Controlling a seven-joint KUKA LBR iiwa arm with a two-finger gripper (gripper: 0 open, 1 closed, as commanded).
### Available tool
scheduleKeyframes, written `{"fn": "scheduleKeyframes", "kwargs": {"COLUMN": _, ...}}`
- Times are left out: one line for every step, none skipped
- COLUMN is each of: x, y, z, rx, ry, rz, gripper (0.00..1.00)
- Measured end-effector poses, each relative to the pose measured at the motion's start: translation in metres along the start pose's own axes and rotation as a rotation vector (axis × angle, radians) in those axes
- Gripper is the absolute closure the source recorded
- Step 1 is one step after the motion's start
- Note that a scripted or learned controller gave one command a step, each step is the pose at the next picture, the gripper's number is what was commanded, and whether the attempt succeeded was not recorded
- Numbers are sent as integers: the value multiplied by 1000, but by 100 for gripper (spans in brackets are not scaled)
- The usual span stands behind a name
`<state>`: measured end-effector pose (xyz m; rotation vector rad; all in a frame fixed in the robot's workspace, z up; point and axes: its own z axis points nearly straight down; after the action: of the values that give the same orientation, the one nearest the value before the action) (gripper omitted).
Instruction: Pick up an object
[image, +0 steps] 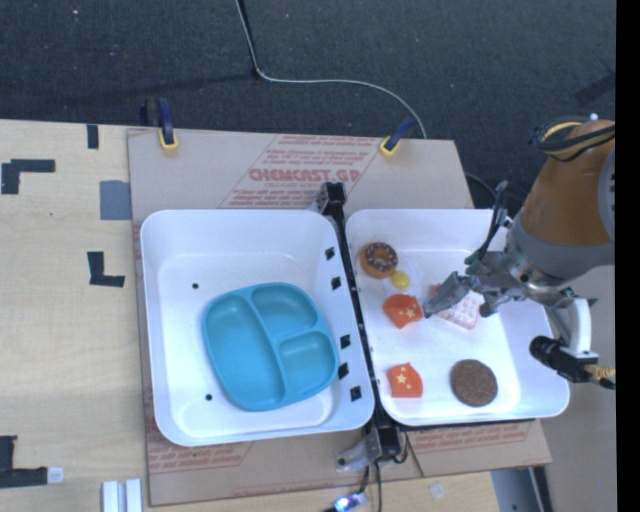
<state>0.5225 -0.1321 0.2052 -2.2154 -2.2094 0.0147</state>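
My gripper (466, 302) hangs over the middle of the right bin (545, 405), with its two dark fingers spread apart. A pink and white packet (462, 316) lies on the bin floor right under them; whether they touch it I cannot tell. Just left of the gripper sits a red fruit-like piece (402, 310). Further back are a chocolate donut (379, 259) and a small yellow piece (400, 281). At the bin's front lie a red block with a star (404, 380) and a brown round cookie (473, 382).
The left bin (165, 260) holds a blue divided plate (268, 344). A black divider with clips (345, 300) runs between the bins. The arm's orange band and grey body (565, 210) hang over the right bin's far right side.
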Motion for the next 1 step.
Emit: {"fn": "scheduleKeyframes", "kwargs": {"x": 1, "y": 3, "z": -7, "rx": -14, "ry": -2, "rz": -4, "gripper": 0}}
